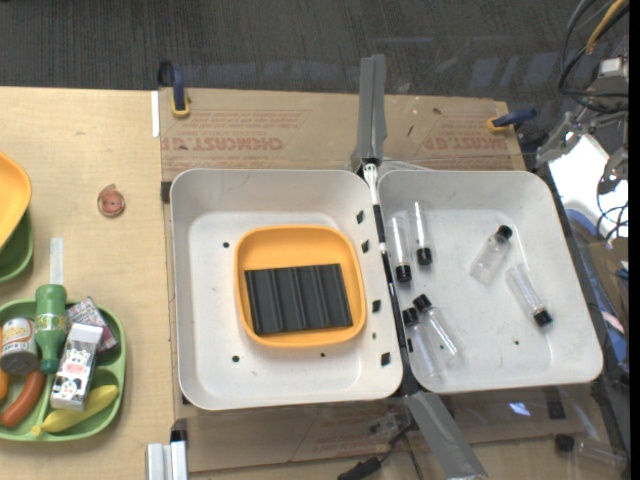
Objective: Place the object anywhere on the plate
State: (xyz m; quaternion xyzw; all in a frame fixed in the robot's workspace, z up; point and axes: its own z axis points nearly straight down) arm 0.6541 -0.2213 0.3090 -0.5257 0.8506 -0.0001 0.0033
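Note:
A yellow-orange plate (pixel 298 240) sits in the middle of the left white bin (pixel 200 298). A dark grey ribbed slab (pixel 303 299) lies flat on the plate and covers most of its floor. In the right white bin (pixel 565 308) lie several clear vials with black caps. Two are near the dividing edge (pixel 401 252), one is at the upper right (pixel 492 252), one at the right (pixel 527 295) and one at the lower left (pixel 433 328).
A green tray (pixel 105 398) with toy food and a bottle stands on the wooden bench at the far left. Above it are a yellow bowl (pixel 10 203) and a small pink disc (pixel 111 202). Cables and equipment (pixel 600 58) crowd the upper right corner.

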